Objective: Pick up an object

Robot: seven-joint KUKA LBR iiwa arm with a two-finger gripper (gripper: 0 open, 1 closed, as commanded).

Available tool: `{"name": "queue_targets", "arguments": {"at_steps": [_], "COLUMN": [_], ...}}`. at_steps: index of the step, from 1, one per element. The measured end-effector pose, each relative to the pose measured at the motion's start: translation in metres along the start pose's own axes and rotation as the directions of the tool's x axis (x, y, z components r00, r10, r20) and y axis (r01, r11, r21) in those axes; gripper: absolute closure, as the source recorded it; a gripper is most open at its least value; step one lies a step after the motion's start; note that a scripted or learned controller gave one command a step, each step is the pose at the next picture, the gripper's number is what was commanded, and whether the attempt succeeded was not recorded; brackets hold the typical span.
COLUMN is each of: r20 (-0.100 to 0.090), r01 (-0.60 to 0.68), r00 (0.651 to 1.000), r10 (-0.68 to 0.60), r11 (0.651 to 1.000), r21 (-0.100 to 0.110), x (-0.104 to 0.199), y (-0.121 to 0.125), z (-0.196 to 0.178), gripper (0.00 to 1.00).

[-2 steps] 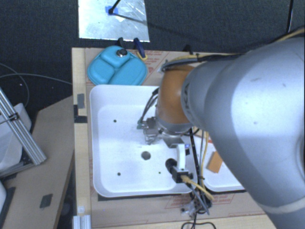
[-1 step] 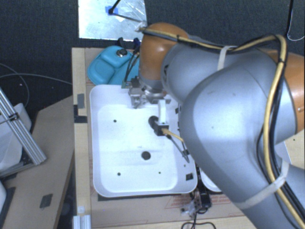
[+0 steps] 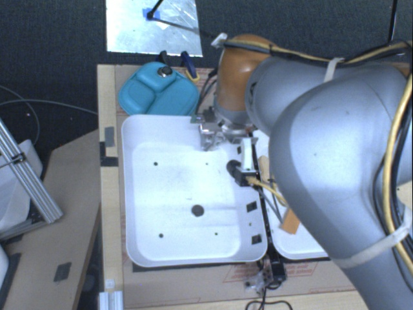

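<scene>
Bench [image 3: 77, 173] carries 2 white bins; left bin [image 3: 139, 237] sits under the gripper [image 3: 208, 139] at its far right corner. Finger state: cannot tell.

Small dark round object [image 3: 198, 210] flat on left bin's [image 3: 139, 173] floor, near centre.

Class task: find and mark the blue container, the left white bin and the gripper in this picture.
blue container [image 3: 158, 89], camera view, middle of its lid.
left white bin [image 3: 132, 192], camera view, its left wall.
gripper [image 3: 210, 137], camera view, between its fingertips.
</scene>
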State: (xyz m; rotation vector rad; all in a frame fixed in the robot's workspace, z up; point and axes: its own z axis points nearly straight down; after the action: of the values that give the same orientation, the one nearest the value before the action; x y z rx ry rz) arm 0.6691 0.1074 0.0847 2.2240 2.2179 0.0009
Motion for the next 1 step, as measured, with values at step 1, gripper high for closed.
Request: {"name": "queue_targets", "arguments": {"at_steps": [1], "r20": [-0.001], "r01": [0.004], "r00": [1.0], "r10": [-0.004], "r11": [1.0], "r21": [0.004], "x": [0.0154], "y": [-0.0508], "z": [0.0006], "gripper": [1.0]}}
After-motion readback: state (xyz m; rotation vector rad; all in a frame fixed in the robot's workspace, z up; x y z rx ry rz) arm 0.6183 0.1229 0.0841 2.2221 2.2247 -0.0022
